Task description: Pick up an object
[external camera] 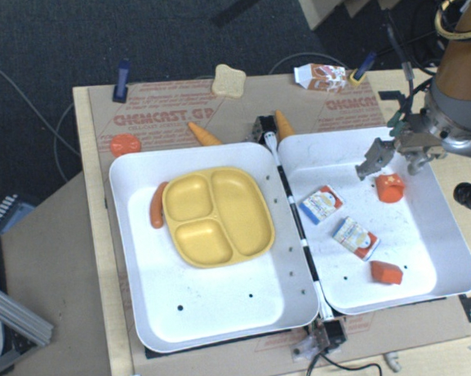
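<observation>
Red toy piece [390, 187]: small, probably rigid light plastic, in the right bin [440, 280] directly under my claw [395, 158]. My fingers are spread wide, holding nothing. Best grip: across its body. Beyond: two small cartons [320, 203] [355, 238], orange chunk [386, 272]; yellow tray [217, 216] in the left bin [214, 316].

Robotics lab; grey-and-orange robot arm [456, 90] over two shallow white plastic bins [143, 257] on cardboard-topped desk [73, 304]; loose black cables [14, 88] on dark carpet [58, 35].
</observation>
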Action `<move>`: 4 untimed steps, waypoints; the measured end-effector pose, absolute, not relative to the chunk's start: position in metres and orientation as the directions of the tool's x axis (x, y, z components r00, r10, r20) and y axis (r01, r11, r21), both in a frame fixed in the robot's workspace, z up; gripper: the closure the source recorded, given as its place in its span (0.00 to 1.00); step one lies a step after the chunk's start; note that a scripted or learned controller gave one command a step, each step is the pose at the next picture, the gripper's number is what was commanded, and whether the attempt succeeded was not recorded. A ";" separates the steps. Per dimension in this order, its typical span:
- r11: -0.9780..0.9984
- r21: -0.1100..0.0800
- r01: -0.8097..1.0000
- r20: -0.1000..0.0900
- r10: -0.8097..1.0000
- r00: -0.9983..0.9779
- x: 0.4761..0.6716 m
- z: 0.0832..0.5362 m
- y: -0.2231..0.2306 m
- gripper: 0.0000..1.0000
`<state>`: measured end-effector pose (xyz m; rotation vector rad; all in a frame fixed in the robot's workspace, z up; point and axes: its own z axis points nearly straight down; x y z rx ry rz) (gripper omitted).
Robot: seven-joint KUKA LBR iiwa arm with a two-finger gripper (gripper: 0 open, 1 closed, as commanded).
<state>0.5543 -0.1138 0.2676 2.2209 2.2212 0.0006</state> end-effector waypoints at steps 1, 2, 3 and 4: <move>-0.001 -0.004 1.000 0.001 1.000 0.001 0.486 0.132 -0.109 0.00; 0.000 -0.001 1.000 0.001 1.000 0.000 0.484 0.084 -0.102 0.00; 0.000 0.001 1.000 -0.001 1.000 0.000 0.513 0.084 -0.107 0.00; 0.000 0.002 1.000 -0.001 1.000 0.000 0.560 0.135 -0.134 0.00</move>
